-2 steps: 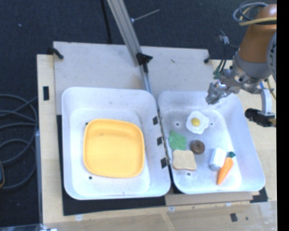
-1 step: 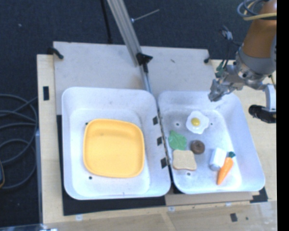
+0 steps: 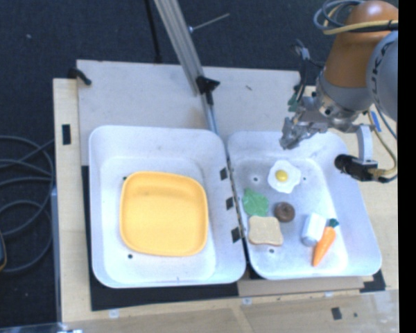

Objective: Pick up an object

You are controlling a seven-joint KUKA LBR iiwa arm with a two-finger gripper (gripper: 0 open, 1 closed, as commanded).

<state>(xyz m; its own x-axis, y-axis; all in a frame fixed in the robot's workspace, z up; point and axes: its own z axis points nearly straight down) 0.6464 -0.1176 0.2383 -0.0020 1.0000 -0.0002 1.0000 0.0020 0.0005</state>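
Observation:
The right bin (image 3: pixel 347 259) holds a fried egg (image 3: pixel 284 176), a green leafy piece (image 3: pixel 256 203), a brown donut (image 3: pixel 285 211), a toast slice (image 3: pixel 265 232), a white cylinder (image 3: pixel 311 228) and an orange carrot (image 3: pixel 323 243). My gripper (image 3: pixel 292 139) hangs over the bin's back edge, just above and behind the egg. Nothing shows between its fingertips.
The left bin (image 3: pixel 104 151) carries a yellow square plate (image 3: pixel 164 213). A grey metal pole (image 3: pixel 182 37) slants down to the gap between the bins. Black cables lie on the floor at the left (image 3: pixel 14 179).

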